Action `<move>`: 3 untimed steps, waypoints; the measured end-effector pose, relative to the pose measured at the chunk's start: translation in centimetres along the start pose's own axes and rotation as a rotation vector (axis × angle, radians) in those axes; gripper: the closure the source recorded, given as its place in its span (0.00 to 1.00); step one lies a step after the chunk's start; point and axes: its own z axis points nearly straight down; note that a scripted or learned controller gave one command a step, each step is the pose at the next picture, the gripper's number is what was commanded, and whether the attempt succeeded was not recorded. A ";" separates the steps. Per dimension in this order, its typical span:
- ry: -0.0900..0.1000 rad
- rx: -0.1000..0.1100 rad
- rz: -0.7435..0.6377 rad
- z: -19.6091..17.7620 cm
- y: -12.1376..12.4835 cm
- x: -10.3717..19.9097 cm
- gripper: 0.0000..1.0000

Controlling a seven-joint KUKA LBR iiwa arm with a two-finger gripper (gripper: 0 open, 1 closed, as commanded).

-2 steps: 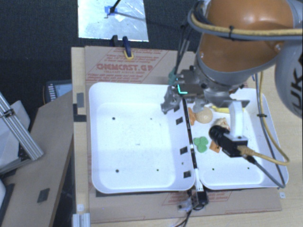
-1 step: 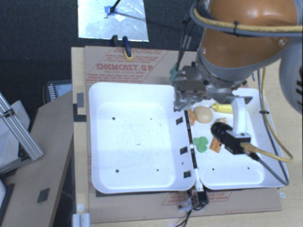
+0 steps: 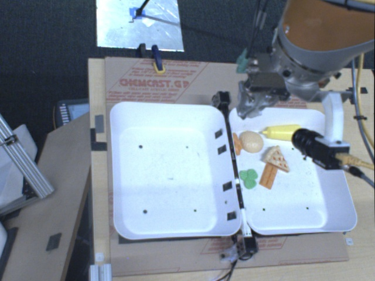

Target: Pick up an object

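Note:
The right bin (image 3: 304,215) holds several small toy items. A yellow banana-like piece (image 3: 281,133) lies near the far wall, with a beige egg (image 3: 252,141) to its left. A small orange piece (image 3: 237,143) sits against the left wall. Nearer the front are a tan wedge (image 3: 275,158), an orange stick (image 3: 268,175) and a green leaf shape (image 3: 249,178). My gripper (image 3: 249,108) hangs over the far left corner of the right bin, just behind the egg and above it. I see no object in it.
The left bin (image 3: 170,221) lies beside the right one, joined by a black hinge strip (image 3: 231,157). A black cylinder (image 3: 316,148) with a cable juts in over the right bin's right side. The arm's grey and orange body (image 3: 322,34) looms over the far right.

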 end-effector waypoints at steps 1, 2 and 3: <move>-0.005 0.016 0.002 13.8 9.1 3.0 1.00; 0.002 0.006 -0.007 7.3 1.0 7.0 1.00; 0.003 -0.002 -0.003 -2.5 0.3 8.3 1.00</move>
